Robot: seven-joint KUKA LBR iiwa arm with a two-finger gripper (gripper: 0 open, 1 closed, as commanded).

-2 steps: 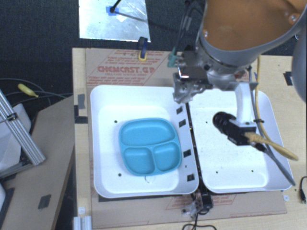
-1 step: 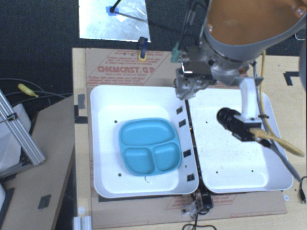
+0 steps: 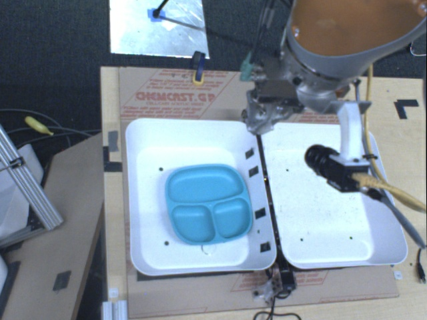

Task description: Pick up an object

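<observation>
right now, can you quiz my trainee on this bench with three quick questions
1. True or false: the blue tray lies in the left bin.
2. How many compartments does the blue tray have: A two, B three, C five?
3. Over which part of the bench does the gripper hang?

Key: 1 true. 2 B. 3 The far end of the divide between the left bin and the right bin, away from the tray.

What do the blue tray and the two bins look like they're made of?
Blue divided tray: probably moulded plastic, smooth with soft sheen and rounded compartment edges. Left bin and right bin: likely thin formed plastic, glossy white with rounded rims, the right one speckled.
</observation>
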